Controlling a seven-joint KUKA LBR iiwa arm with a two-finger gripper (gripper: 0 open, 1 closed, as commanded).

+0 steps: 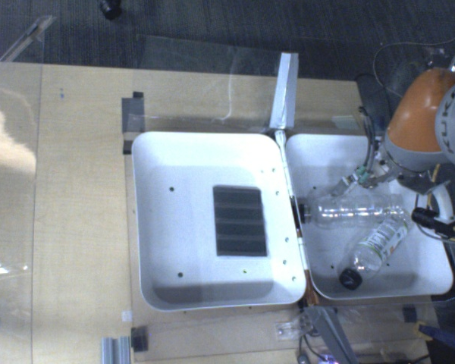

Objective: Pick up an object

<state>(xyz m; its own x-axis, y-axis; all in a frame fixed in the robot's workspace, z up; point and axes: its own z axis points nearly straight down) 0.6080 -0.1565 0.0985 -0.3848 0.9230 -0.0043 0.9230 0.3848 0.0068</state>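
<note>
Two clear plastic bottles in right bin: one bottle lying crosswise, capped bottle angled below it. Gripper sits just above the crosswise bottle's right half. Finger state: cannot tell.

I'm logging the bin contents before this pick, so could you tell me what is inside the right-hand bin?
The right bin holds two clear plastic bottles: one lying crosswise, another with a black cap slanting toward the near edge. The arm covers the bin's far right corner, hiding whatever lies there.

Two bottles in right bin, ridged block in left bin.
</note>
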